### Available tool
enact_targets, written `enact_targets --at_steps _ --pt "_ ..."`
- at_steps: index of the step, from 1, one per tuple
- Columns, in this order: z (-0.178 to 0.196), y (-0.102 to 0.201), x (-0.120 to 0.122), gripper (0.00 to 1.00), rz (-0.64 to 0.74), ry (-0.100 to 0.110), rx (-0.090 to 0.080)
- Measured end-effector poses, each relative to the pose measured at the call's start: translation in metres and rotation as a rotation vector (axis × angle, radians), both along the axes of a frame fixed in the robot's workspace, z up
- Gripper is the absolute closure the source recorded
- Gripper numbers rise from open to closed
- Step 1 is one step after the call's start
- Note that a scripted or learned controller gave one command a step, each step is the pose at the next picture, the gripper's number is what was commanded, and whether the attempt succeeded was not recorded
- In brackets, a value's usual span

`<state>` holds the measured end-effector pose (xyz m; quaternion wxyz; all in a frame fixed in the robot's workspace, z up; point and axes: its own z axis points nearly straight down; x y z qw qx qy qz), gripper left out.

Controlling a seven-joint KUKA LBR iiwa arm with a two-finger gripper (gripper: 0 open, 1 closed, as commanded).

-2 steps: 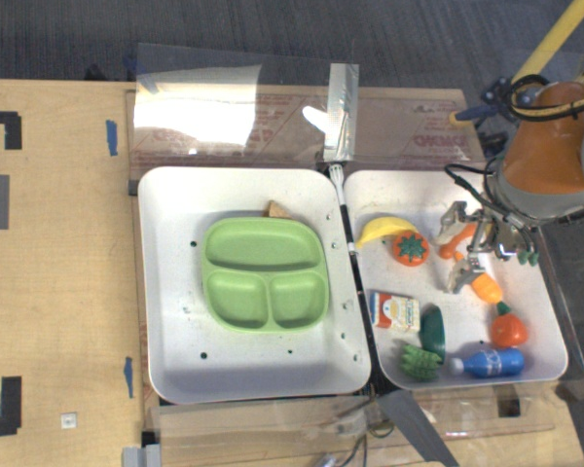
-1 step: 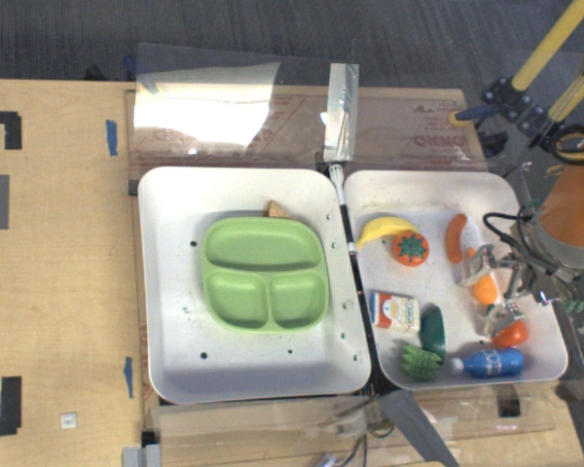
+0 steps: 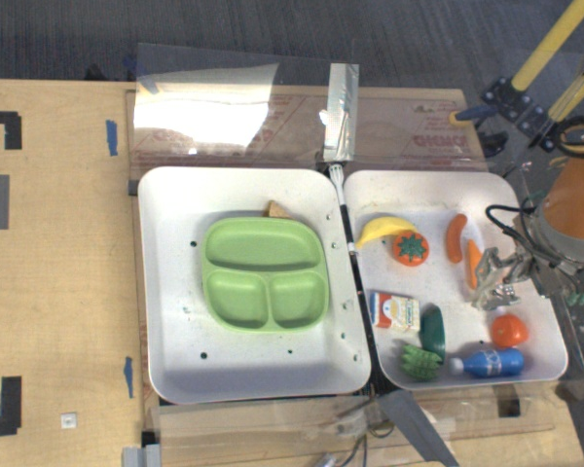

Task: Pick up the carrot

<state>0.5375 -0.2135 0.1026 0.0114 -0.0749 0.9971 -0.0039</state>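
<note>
At the near edge of the right bin [image 3: 555, 363], a blue bottle [image 3: 492, 363] is lying on its side. A bumpy green veggie [image 3: 419, 360] is sitting beside it. A little farther back, a round orange fruit [image 3: 508, 331] is resting just under the robot's hand [image 3: 494, 282]. The hand is hanging low over the bin, reaching in from the right. I cannot tell if it is apart or together, because the metal parts are all bunched up.

The carrot [image 3: 474, 260] is lying just past the hand, close to its tip. It is thin and orange, and a red sausage [image 3: 455, 237] is lying next to it. Nothing is showing inside the hand, so I think the robot is only getting ready to grab. Next, it needs to line up over the carrot and not catch the sausage. Farther back, a banana [image 3: 385, 229] is lying near the wall between the bins.
</note>
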Motion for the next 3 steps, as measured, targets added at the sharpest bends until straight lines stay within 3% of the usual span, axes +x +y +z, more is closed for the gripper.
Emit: enact_targets --at_steps 1,2,3 --pt "-0.001 0.000 0.000 0.00 0.000 0.001 0.001" --pt "0.011 0.001 0.002 1.00 0.001 -0.007 -0.002" --pt "0.010 0.001 0.002 0.00 0.001 -0.006 -0.001"
